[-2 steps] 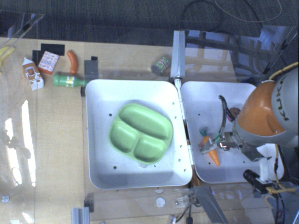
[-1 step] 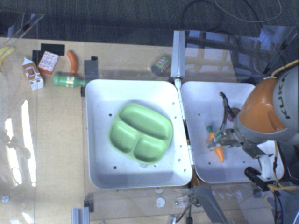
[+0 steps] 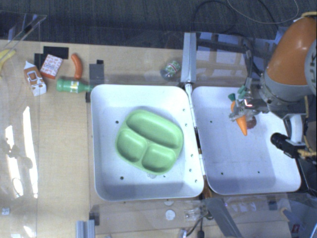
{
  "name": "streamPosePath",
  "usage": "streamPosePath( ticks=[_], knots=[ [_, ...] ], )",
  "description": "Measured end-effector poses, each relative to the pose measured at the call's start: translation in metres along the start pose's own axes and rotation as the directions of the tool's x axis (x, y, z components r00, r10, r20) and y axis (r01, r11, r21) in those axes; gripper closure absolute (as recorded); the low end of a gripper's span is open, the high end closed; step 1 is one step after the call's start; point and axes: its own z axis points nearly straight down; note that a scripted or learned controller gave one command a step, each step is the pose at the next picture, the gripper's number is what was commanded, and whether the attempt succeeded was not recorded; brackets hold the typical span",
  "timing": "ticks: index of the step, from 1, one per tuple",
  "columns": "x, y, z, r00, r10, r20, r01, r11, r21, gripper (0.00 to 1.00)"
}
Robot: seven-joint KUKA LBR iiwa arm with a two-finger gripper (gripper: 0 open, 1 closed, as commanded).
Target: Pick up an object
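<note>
Over the right bin point(image 3: 257, 177) now, arm reaching in from three o'clock. Gripper point(image 3: 242, 105) parked at the bin's upper middle, roughly twelve o'clock of the bin floor. Right under it, an orange carrot point(image 3: 241, 125), green stub of a top near the gripper's metal, pointed tip trailing toward six o'clock. Long axis running twelve to six, tilted just a touch. Touching or just beside the gripper: hard to call from this slant. Whether the gripper is wide, narrow or clamped on the carrot, cannot tell; the wrist and its hardware crowd the spot. No clear sight of the carrot between anything, so no claim of a hold.

Over at nine o'clock, the left bin point(image 3: 104, 182) carrying a green divided tray point(image 3: 148, 140), well apart from the action. On the table point(image 3: 59, 157) at ten o'clock, a green bottle point(image 3: 72, 86), a small sausage point(image 3: 76, 65) and two little cartons point(image 3: 42, 73), all far off.

Judgement: carrot the likely target, lying at six o'clock of the gripper, grasp best taken across the short width.
</note>
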Motion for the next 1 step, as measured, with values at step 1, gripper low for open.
streamPosePath(
  ticks=[1],
  knots=[
    [-0.0216, -0.0619, -0.0393, 1.000, 0.009, -0.001, -0.009, 1.000, 0.004, 1.00]
  ],
)
